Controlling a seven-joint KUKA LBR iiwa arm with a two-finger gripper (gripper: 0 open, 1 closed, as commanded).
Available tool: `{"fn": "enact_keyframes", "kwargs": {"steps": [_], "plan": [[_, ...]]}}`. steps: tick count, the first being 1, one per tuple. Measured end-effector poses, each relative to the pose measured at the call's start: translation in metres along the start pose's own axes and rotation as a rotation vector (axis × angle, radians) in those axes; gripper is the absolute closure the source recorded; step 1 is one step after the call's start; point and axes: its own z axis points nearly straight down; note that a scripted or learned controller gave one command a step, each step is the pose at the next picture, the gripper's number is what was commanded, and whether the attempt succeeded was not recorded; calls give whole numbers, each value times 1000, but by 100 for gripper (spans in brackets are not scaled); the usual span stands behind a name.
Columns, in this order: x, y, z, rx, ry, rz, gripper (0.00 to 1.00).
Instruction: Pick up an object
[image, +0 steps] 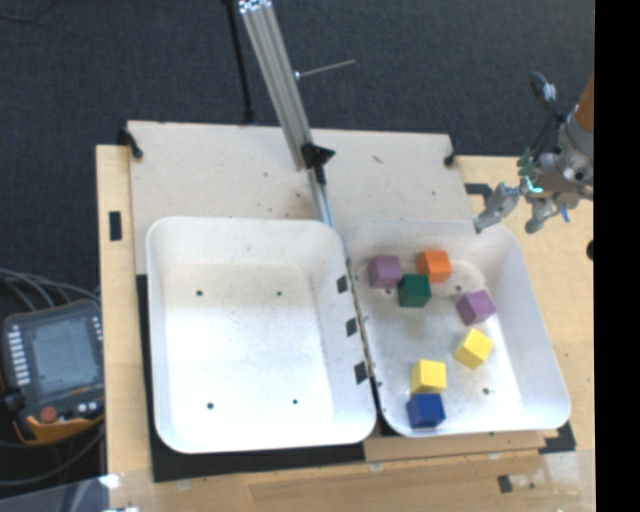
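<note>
The right bin (535, 345) holds several small blocks: a purple one (384, 270), an orange one (434, 264), a green one (414, 291), a second purple one (475, 306), two yellow ones (474, 347) (429, 376) and a blue one (426, 410). My gripper (518, 212) hangs above the bin's far right corner, up and to the right of the orange block. Its fingers are spread apart with nothing between them.
The left bin (250, 335) lies beside the right one. A slanted metal pole (285, 95) reaches down to the gap between the bins at the back. A pendant with a screen (55, 360) sits off the bench at the left.
</note>
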Motion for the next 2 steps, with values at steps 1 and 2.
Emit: {"fn": "enact_keyframes", "kwargs": {"steps": [1, 2], "plan": [[-1, 0, -3, -4, -4, -3, 0], [1, 9, 53, 0, -2, -5, 0]]}}
